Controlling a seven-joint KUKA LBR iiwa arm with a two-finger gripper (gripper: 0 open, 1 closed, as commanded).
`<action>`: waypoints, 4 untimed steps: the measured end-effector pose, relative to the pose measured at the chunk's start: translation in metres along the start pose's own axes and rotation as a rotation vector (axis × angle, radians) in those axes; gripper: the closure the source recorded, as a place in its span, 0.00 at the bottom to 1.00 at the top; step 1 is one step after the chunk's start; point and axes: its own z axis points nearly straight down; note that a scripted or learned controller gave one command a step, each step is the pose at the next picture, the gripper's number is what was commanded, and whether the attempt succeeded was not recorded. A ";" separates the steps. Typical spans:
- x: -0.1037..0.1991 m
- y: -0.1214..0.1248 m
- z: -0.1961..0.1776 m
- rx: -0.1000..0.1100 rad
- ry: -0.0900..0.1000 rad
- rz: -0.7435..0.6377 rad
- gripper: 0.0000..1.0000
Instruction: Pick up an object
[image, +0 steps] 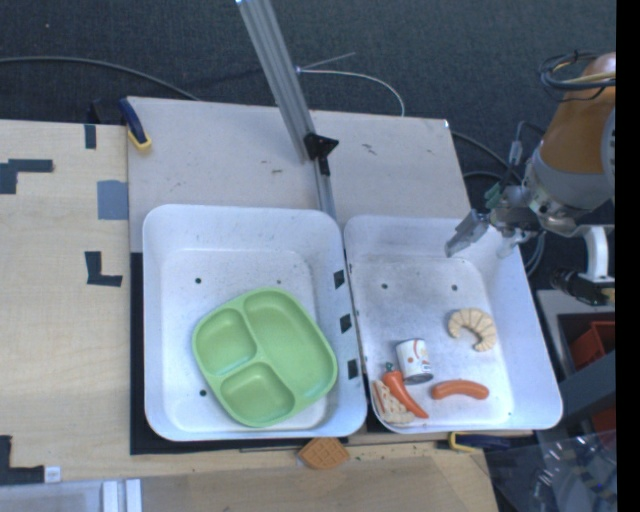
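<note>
The right bin (400, 260) holds a tan croissant (472, 328), a small white can with a red label (413, 358), a red sausage (460, 390) and an orange carrot-like piece (402, 395) lying on a pale waffle-like piece (385, 404). My gripper (484, 240) hangs over the far right part of this bin, well above the croissant and apart from every object. Its fingers stand open with nothing between them.
A green three-part plate (265, 355) lies in the left bin (170, 250). A grey metal pole (290, 90) slants down to the divide between the bins. A brown waffle piece (322, 453) lies outside on the bench at the front.
</note>
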 end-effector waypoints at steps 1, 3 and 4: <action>0.000 0.000 0.000 0.000 0.000 0.000 0.00; 0.003 0.000 0.110 0.008 0.001 0.001 0.00; 0.004 0.000 0.131 0.000 -0.001 0.000 0.00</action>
